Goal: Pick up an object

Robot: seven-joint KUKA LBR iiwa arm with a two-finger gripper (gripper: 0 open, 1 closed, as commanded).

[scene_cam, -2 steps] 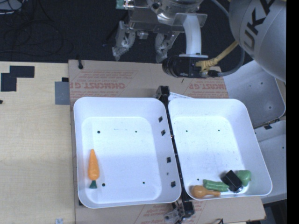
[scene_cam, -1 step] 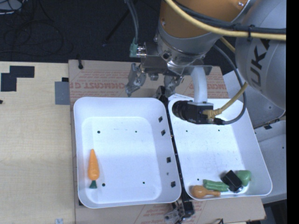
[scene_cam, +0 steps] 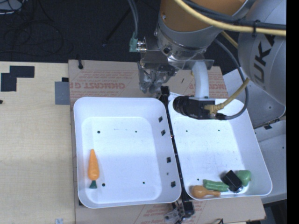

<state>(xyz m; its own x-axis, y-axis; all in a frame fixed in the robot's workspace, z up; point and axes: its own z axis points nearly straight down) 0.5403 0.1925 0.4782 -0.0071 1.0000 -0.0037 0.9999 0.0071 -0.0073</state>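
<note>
1 carrot [scene_cam: 93, 165] lies alone in the left bin [scene_cam: 122, 146], probably an easy pick, while the gripper [scene_cam: 152, 81], open or closed I cannot tell, hangs at the far rim.

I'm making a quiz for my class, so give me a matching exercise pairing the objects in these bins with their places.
Things:
1. toy carrot
2. black block
3. green pea pod
4. gripper

Places:
A. above the far rim between the bins
B. left bin, near left corner
C. right bin, lying left of the black block
D. right bin, near right corner, beside a green piece

Pairs: 1-B, 2-D, 3-C, 4-A
</note>
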